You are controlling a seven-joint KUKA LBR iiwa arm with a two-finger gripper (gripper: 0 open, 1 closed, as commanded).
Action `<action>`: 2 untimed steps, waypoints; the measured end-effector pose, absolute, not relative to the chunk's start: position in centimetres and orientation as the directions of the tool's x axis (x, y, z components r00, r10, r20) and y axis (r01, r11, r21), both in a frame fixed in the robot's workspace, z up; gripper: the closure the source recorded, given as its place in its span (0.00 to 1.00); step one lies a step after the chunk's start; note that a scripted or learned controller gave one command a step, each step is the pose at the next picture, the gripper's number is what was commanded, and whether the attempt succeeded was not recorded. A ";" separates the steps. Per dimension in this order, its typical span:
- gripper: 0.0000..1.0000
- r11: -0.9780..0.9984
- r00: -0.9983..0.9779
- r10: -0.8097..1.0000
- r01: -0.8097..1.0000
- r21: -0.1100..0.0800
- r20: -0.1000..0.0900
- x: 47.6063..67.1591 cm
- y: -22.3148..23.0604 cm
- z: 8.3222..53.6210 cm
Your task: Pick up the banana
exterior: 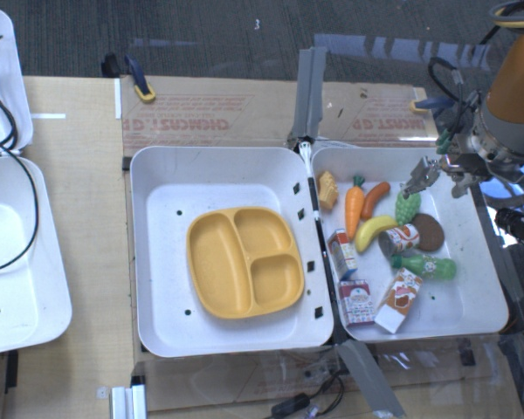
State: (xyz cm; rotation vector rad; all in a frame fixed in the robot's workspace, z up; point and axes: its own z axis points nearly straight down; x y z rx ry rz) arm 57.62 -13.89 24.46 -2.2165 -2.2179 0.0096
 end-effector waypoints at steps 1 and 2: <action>0.00 0.068 -0.068 0.998 0.998 -0.003 0.000 57.6 -11.4 11.8; 0.00 -0.156 0.156 0.988 0.988 -0.002 -0.001 59.0 -12.6 10.3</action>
